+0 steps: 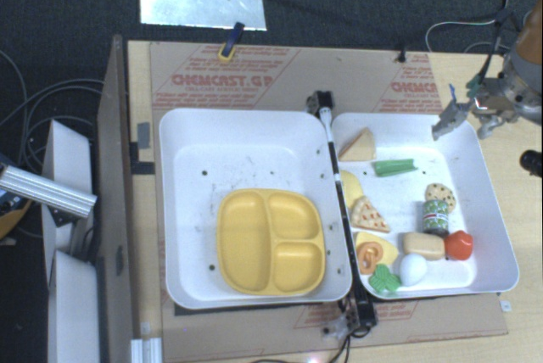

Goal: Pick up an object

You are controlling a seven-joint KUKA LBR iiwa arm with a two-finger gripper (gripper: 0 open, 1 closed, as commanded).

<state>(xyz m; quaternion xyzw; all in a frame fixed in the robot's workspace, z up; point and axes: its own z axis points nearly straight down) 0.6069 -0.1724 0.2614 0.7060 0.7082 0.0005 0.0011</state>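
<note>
The bench (127,183) is topped with a printed cardboard sheet (246,77), on which two shallow white bins sit side by side, the left bin (182,149) and the right bin (492,209) touching along their inner rims, with what looks like a small yellow-and-blue clip (229,43) at the sheet's far edge.

Objects lie in the right bin (488,183). Tan wedge (360,145) at top left, green strip (394,167) beside it. Pizza slice (369,215) mid-left. Cookie (439,195) above upright small can (435,219). Tan block (423,245), red tomato (459,245) touching it. White egg (413,269) and green piece (384,280) at front edge.
</note>
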